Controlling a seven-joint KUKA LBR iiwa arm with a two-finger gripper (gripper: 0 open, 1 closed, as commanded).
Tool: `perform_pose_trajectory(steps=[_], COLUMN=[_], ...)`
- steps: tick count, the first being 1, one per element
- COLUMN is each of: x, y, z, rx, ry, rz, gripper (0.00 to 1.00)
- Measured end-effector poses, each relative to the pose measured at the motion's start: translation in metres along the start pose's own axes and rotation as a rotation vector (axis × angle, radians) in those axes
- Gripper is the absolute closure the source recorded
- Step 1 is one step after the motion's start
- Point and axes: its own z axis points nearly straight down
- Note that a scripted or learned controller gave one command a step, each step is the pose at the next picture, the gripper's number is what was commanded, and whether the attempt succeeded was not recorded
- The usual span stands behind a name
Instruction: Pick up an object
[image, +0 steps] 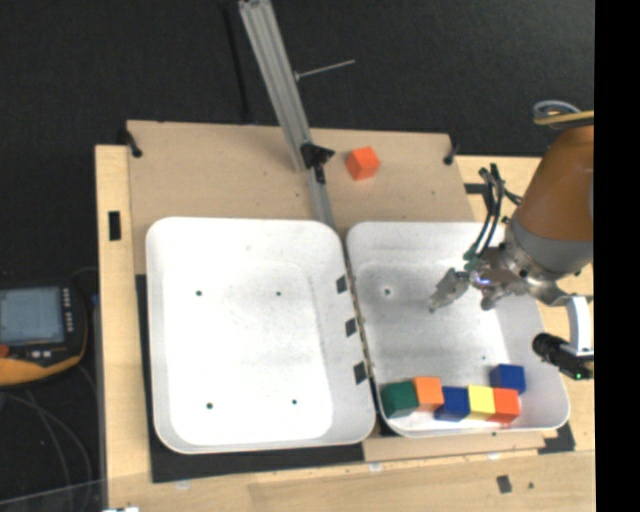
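Observation:
Several small blocks line the near wall of the right bin (400, 260): a green block (400, 398), an orange block (428, 390), a blue block (453, 403), a yellow block (482, 400), a red-orange block (507, 404) and another blue block (510, 377) just behind it. My gripper (466, 296) hangs over the middle of the right bin, above and behind the row of blocks. It is open, and nothing sits between its spread fingers (443, 293).
The left bin (245, 330) lies beside the right one. An orange cube (362, 163) rests on the brown board behind the bins. A slanted metal rail (285, 90) runs from the top down to the gap between the bins.

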Motion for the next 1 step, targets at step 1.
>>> perform_pose_trajectory(steps=[1], x=[-0.0654], y=[-0.0621], z=[0.1143], rx=[-0.014], ry=[-0.004], rz=[0.006], gripper=[0.00])
